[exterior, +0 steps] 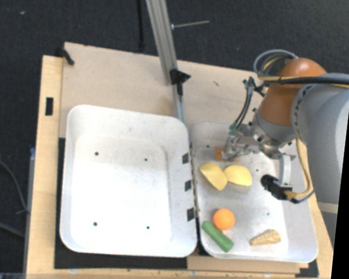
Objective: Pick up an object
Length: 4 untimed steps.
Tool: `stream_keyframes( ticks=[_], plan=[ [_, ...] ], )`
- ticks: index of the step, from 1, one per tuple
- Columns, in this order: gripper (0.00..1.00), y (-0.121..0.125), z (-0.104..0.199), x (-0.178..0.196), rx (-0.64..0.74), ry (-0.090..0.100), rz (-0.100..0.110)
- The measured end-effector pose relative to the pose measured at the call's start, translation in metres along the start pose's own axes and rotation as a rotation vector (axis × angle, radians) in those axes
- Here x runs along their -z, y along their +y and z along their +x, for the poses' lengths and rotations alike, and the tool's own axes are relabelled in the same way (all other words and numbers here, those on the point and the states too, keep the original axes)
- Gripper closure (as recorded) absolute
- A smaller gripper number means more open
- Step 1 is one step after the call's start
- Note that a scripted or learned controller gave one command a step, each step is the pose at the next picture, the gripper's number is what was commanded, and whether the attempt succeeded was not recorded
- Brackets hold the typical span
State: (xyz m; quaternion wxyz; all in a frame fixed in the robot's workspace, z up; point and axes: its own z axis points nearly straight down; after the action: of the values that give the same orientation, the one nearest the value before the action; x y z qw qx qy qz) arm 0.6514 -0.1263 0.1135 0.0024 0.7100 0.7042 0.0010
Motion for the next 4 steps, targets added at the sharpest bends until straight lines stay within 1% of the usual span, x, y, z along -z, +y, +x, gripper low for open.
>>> stream_keyframes(
  ticks=[1,2,3,4],
  plan=[
    [1.0,0.007,0.006,0.05,0.011,0.001,-0.002],
    [1.0,0.009,0.005,0.105,0.011,0.001,-0.002],
    [1.0,0.011,0.047,0.112,0.014,0.003,0.002],
    [1.0,0.01,0.091,0.121,0.015,0.003,0.002]
  ],
)
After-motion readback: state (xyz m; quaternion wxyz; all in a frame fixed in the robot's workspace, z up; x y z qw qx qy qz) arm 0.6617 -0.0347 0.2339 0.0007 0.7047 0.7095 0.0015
